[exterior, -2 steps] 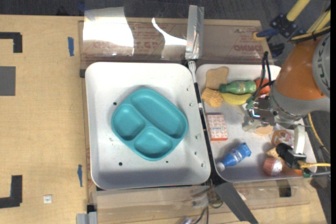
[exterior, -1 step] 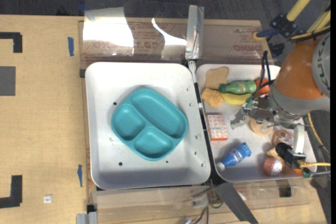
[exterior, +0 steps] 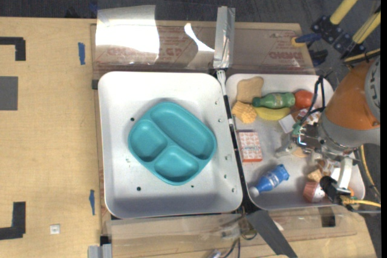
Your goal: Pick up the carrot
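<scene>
An orange-red piece that may be the carrot lies at the back of the right bin, partly behind the arm's cables. It touches a green and yellow toy on its left. The gripper hangs low over the middle right of this bin, a little in front of the orange-red piece. The arm's grey wrist and orange band cover the bin's right side.
A blue bottle, a pink-and-white box, a tan bread piece, a yellow waffle-like piece and a reddish can share the right bin. The left bin holds a teal divided plate.
</scene>
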Controlling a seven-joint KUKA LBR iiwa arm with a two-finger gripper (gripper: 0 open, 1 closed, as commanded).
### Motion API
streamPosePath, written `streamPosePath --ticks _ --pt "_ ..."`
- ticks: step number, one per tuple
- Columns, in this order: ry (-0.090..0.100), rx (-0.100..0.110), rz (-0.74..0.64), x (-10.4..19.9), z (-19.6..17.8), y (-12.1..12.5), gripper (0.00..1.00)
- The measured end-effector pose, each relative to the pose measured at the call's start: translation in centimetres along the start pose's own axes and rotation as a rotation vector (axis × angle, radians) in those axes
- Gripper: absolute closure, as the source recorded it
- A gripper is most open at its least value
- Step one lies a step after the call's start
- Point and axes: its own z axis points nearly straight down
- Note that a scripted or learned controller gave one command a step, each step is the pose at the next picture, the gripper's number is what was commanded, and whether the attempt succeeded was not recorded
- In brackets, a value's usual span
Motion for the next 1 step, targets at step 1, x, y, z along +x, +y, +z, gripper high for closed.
streamPosePath --ticks 1 --pt "0.020 -0.012 0.141 -1.04 0.11 -0.27 0.00"
